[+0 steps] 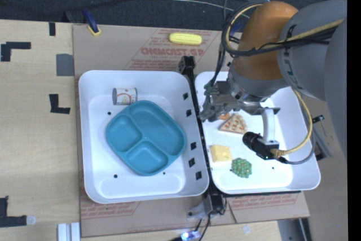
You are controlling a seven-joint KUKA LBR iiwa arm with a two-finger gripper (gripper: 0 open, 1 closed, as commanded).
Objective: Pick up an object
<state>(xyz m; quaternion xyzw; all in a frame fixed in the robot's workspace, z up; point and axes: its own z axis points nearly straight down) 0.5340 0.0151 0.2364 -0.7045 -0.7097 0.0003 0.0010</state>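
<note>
Two shallow white bins side by side on a printed cardboard sheet (163,53): left bin (90,121) and right bin (299,178), separated by a dark divider strip.

Grey arm (316,36) with its orange band reaching in from the right, bent over the upper half of the right bin. Gripper (213,105) down at that bin's left side, close to the divider, dark metal parts pointing toward the bin floor. Impossible to tell from this angle whether released or clenched: too dark and partly hidden under the wrist. Nothing visibly held in it.

Three small objects on the right bin's floor. Triangular pizza slice (233,123), orange and tan, just beside the gripper on its lower right; contact between the two not clear. Pale yellow block (220,153) nearer the camera, apart from the gripper. Bumpy green ball (241,167) just right of the block, toward the near wall. Black cylindrical fitting (256,145) on a yellow cable hanging above the ball and beside the slice.

Over in the left bin, a blue compartment plate (145,138) lying flat in the middle, with a small can (124,96) on its side near the plate's far left edge. Outside the bins, a yellow corn cob (185,39) on the cardboard beyond the far walls.
</note>
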